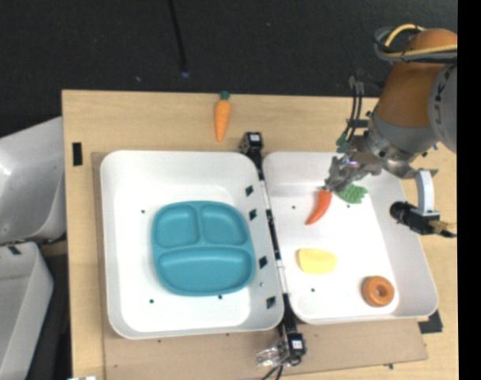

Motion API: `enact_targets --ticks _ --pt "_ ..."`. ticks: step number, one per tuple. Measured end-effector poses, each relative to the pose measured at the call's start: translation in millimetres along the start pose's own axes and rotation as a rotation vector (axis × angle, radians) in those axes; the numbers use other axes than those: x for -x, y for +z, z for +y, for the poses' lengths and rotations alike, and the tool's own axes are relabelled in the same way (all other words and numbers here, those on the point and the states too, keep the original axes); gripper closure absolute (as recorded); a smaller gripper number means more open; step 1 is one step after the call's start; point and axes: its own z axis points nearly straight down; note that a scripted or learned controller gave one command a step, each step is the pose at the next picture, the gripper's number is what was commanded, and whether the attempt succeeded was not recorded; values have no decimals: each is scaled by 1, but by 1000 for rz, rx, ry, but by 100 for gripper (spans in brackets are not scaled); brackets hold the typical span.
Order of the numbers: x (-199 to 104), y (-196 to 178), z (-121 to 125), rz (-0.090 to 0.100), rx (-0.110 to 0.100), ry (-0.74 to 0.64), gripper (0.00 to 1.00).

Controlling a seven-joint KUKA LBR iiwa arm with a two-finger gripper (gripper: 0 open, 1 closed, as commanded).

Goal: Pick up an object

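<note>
I've got the gripper (341, 174) low over the far part of the right bin (398, 279), right at the leafy top of a toy carrot (320, 206). Can't tell if the fingers are apart or closed; they blur into the carrot's green top (353, 191), so no confirmed hold. The carrot's orange body slants away from the gripper toward the divider btw the bins, tip pointing to the near-left, resting on the bin floor as far as I can see.

Nearer the camera than the gripper, same bin: a yellow piece (315, 260) and, further near-right, a brown donut (378, 290).

Left of the gripper, across the divider, the left bin (121, 291) holds a teal sectioned plate (202, 246). A 2nd carrot (222, 117) lies on the counter (82, 121) beyond that bin, well apart from the gripper.
</note>
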Motion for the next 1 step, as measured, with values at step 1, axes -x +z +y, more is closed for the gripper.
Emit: enact_targets --ticks 1 --pt "-50 -13 -9 1 1 -1 100"
